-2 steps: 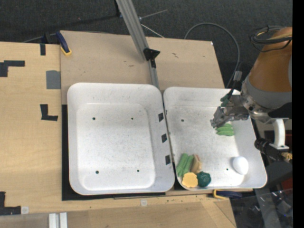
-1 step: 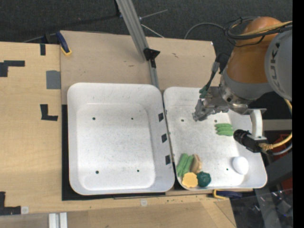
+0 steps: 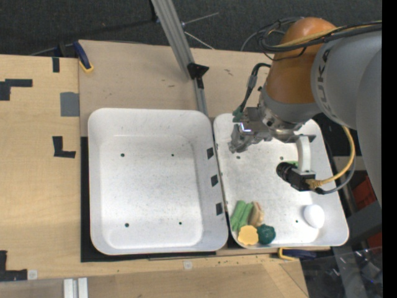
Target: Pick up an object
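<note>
My gripper [image 3: 239,140] hangs over the upper left part of the right bin [image 3: 273,191], its fingers pointing down close to the bin floor with nothing visible between them. Several small objects sit clustered at the bin's front left: a green piece [image 3: 240,213], a tan piece [image 3: 255,213], a yellow piece [image 3: 247,234] and a dark green piece [image 3: 266,233]. A white rounded object [image 3: 314,216] lies at the front right of the same bin. The gripper stands well behind that cluster, apart from all of it.
The left bin [image 3: 149,179] sits beside the right one, their rims touching. A slanted metal pole [image 3: 180,42] rises behind the bins. A black cable connector [image 3: 291,174] and yellow cable hang from the arm over the right bin.
</note>
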Controlling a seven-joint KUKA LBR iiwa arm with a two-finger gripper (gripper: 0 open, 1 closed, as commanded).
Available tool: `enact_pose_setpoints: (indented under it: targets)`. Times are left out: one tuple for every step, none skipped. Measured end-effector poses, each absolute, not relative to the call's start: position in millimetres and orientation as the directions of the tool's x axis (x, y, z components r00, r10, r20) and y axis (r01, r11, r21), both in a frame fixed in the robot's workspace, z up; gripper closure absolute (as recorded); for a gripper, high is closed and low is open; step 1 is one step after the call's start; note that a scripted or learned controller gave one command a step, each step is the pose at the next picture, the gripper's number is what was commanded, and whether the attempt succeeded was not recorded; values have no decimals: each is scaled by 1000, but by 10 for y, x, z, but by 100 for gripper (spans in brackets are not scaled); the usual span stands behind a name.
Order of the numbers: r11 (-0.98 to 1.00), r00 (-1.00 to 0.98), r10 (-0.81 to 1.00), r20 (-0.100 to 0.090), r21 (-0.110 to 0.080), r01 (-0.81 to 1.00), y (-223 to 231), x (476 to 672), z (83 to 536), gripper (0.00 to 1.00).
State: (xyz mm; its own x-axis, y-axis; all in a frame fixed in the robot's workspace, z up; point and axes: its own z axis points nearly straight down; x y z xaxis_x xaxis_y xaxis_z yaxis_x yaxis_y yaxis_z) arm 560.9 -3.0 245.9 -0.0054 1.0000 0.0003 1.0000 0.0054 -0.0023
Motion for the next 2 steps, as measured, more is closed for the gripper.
enact_pose_setpoints:
  targets:
    - [5,-5,1000,0,-2,1000,389,5898,2304,100]
    - [6,-6,1000,1,-2,1000,875,6068,2194,100]
